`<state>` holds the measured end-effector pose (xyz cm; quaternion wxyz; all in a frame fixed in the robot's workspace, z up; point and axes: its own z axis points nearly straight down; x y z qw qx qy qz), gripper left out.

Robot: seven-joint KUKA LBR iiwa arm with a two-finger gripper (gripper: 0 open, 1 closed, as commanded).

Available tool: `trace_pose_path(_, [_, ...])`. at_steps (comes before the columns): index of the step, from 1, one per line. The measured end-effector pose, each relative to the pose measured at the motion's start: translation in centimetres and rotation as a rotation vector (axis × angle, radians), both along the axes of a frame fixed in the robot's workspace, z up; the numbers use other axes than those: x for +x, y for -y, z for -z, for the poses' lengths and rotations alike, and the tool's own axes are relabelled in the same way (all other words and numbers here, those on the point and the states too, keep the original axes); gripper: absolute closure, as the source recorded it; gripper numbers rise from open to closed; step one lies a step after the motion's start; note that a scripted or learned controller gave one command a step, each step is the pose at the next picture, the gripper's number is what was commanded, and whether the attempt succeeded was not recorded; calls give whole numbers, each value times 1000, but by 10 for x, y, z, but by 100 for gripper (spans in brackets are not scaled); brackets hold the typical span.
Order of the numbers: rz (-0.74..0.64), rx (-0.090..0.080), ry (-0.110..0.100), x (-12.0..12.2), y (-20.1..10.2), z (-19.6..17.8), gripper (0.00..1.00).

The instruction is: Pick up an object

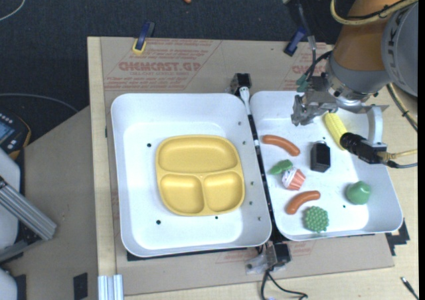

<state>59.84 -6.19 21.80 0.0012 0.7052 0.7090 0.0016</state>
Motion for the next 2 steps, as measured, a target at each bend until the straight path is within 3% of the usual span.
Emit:
trace_pose_path(1, [-1,0,1,40,-41,3,100])
trace_pose_path(2, [3,-2,0,50,-52,1,100])
